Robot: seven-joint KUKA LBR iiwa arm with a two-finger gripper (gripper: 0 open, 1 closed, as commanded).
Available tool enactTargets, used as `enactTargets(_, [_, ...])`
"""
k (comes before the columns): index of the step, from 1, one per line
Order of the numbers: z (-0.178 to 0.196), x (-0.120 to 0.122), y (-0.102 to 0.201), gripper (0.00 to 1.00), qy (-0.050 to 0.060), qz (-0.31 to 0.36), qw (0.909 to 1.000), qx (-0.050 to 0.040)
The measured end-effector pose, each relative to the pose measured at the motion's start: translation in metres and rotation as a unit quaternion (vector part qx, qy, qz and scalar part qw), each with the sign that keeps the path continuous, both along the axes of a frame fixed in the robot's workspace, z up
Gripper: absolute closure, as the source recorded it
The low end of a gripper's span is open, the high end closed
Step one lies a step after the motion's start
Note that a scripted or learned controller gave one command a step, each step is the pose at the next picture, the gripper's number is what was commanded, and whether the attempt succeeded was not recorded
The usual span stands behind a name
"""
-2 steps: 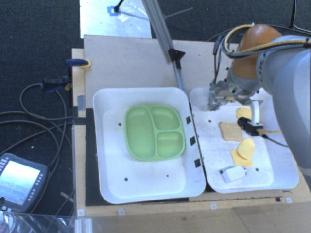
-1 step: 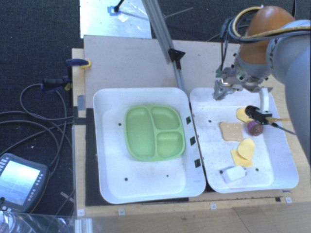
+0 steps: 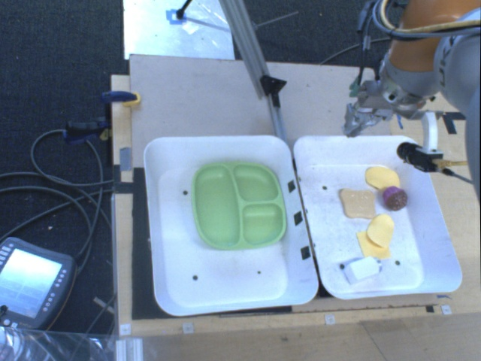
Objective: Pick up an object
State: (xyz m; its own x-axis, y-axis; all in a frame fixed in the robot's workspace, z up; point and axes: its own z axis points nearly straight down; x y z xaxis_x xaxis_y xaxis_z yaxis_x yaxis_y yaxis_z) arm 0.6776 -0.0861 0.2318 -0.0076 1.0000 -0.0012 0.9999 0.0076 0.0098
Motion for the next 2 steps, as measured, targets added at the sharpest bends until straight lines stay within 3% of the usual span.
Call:
enactTargets(1, [0.055,0.002,0.0,1.0,0.0,0.0,1.0,0.0002])
enactTargets(2, [0.057,-0.016,0.048,1.0,0.004,0.001,1.0,0.0013])
